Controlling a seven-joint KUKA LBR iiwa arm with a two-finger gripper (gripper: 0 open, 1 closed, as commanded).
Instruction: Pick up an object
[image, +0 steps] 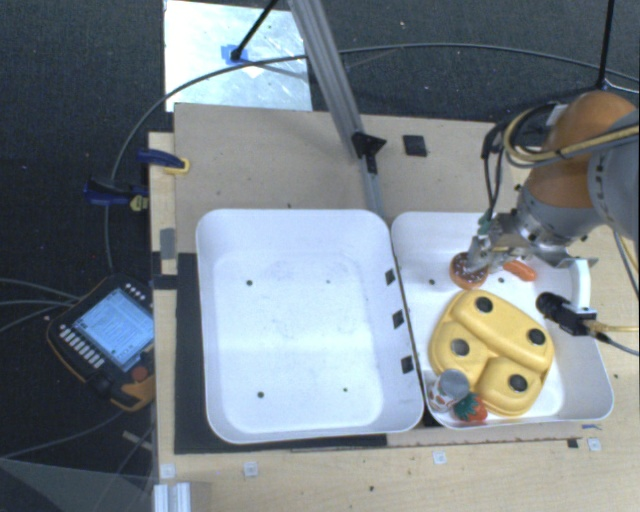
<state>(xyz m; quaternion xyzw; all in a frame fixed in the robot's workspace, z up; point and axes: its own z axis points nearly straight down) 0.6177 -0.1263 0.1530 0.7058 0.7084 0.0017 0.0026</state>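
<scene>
The arm's hand (478, 256) hung low in the right bin (600, 395), directly over a small brown round object (466, 268) beside the yellow moulded toy (495, 350); its grip could not be made out.

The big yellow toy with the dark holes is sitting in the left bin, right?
Not quite. The camera view shows the big yellow toy with the dark holes sitting in the right bin, not the left bin.
</scene>
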